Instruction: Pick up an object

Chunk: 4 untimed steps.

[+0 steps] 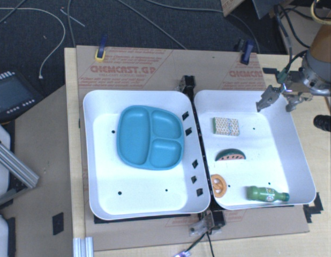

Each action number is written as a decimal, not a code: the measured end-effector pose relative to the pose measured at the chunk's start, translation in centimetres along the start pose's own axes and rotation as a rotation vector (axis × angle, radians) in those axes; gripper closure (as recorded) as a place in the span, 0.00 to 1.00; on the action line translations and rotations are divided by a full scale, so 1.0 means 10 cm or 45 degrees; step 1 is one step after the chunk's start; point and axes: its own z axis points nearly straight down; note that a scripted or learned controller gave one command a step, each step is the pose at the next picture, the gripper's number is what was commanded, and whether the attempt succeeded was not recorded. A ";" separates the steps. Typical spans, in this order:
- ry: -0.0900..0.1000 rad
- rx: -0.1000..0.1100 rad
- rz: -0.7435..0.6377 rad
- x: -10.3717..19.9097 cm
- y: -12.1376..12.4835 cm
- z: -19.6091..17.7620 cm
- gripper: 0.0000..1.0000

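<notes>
The right bin [286, 138] holds several small objects: a patterned white block [225, 126], a watermelon slice [231, 155], a pretzel [218, 185] and a green bottle [267, 195] lying on its side. My gripper [278, 101] hangs over the bin's far right corner, above and apart from all of them. Its two fingers are spread wide, open, with nothing between them.
The left bin [101, 175] holds a blue divided plate [150, 137]. A black divider with clips [191, 143] runs between the bins. Cables and a cardboard box lie beyond the bench at the back.
</notes>
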 end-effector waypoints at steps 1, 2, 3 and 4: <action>0.002 0.005 -0.001 0.05 0.02 0.43 0.00; 0.003 0.009 0.000 0.15 -0.04 0.98 0.00; 0.003 0.008 -0.001 0.25 -0.05 1.56 0.00; 0.001 -0.002 0.000 0.24 -0.03 1.41 1.00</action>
